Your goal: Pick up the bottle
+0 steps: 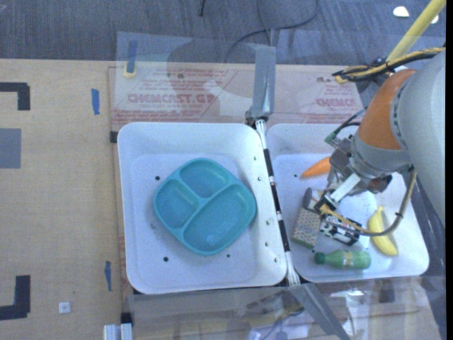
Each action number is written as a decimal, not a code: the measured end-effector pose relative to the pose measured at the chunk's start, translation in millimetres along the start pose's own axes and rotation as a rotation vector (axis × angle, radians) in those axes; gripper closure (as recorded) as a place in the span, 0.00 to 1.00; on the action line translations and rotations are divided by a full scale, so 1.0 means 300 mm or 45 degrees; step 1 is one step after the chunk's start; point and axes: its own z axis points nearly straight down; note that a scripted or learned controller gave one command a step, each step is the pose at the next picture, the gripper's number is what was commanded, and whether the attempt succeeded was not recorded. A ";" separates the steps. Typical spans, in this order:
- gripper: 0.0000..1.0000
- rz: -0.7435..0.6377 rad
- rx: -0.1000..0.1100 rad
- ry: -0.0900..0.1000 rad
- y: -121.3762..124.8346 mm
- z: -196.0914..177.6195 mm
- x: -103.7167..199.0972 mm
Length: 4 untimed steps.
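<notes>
Bench w/ two white bins (134, 147); green bottle (345, 259) lay on its side along right bin's near wall, just below gripper (327, 207). I couldn't tell gripper's state, so nothing confirmed held.

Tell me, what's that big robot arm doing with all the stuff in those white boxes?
It's trying to pick up the green bottle, which lies on its side near the front of the right bin. The end effector hovers just above it, near a banana and a carrot. The bottle isn't grabbed yet. The left bin has a blue divided plate.
</notes>
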 end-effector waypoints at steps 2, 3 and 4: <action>1.00 0.396 0.008 -0.008 0.032 -1.122 0.168; 1.00 0.615 0.008 -0.006 -0.001 -1.120 0.390; 1.00 0.728 0.006 -0.007 -0.265 -1.121 0.623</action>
